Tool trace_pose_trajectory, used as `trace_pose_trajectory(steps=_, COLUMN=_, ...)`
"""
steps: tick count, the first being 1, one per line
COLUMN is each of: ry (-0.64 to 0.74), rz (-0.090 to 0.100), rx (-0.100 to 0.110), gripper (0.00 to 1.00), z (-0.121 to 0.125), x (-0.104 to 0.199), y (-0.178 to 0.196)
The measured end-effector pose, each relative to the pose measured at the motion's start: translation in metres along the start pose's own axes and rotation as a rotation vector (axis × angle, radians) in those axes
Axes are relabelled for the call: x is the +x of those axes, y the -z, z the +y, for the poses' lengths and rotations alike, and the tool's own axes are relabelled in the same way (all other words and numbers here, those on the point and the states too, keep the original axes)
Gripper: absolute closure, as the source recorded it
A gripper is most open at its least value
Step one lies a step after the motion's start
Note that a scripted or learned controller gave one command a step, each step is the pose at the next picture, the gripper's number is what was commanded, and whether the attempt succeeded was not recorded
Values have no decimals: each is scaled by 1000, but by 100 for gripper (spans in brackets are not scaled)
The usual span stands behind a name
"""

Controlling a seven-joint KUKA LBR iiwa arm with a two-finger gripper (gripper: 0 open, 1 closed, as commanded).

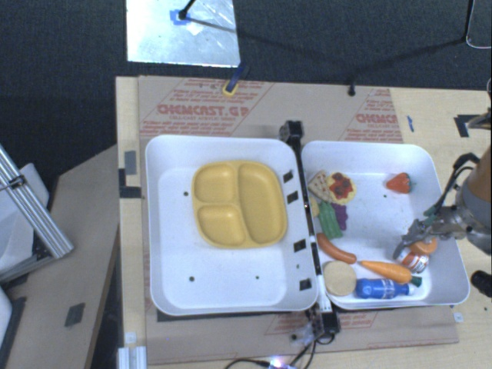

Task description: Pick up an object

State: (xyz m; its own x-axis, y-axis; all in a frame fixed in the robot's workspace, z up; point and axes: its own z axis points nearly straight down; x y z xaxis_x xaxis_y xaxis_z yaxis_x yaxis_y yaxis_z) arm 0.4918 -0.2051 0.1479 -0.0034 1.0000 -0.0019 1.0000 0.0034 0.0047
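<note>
From above, toy food is crowded into the right bin [430, 160], while the left bin [165, 206] carries a yellow divided tray [238, 204], likely the drop-off side. The hand [413, 238] hangs low at the right bin's near right corner, its fingers spread over a small red-and-white can [416, 261], touching or just above it; nothing is pinched. An orange carrot [384, 268], a blue bottle [380, 288] and a sausage [336, 248] lie just beside. The surface's [207, 110] brown liner reads "CHEMCAST GP" in red.
</note>
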Motion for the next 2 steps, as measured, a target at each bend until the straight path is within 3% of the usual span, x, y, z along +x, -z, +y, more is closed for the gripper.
trace_pose_trajectory(steps=2, ry=1, rz=0, rx=-1, gripper=100, z=2, x=2, y=79)
